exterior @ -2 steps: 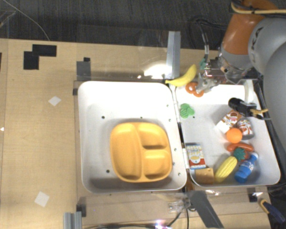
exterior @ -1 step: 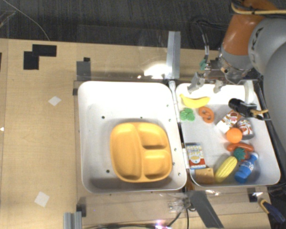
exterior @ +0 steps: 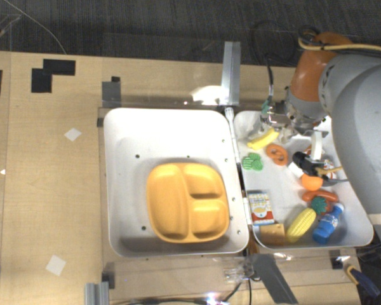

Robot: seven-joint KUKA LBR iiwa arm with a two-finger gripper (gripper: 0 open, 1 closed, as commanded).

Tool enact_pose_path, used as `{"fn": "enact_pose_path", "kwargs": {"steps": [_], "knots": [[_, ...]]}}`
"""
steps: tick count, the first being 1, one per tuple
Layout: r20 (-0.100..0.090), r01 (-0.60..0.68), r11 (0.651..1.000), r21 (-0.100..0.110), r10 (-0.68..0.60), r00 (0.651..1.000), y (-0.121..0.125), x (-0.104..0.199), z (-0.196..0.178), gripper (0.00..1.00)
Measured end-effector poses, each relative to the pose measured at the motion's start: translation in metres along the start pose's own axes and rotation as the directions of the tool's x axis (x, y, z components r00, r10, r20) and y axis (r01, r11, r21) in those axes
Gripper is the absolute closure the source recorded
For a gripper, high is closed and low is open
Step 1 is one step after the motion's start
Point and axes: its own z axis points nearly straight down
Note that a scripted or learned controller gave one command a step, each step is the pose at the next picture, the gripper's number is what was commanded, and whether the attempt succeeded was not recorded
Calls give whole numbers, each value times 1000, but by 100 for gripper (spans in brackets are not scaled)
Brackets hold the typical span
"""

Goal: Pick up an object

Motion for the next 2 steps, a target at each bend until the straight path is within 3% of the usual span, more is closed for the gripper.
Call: {"fn": "enact_pose_path", "kwargs": {"steps": [1,2], "knots": [[1,9,1000,-5,-9,1000,2,2,-12,100],[-1,-410,912,4,410,912,-12,67,-99,100]]}}
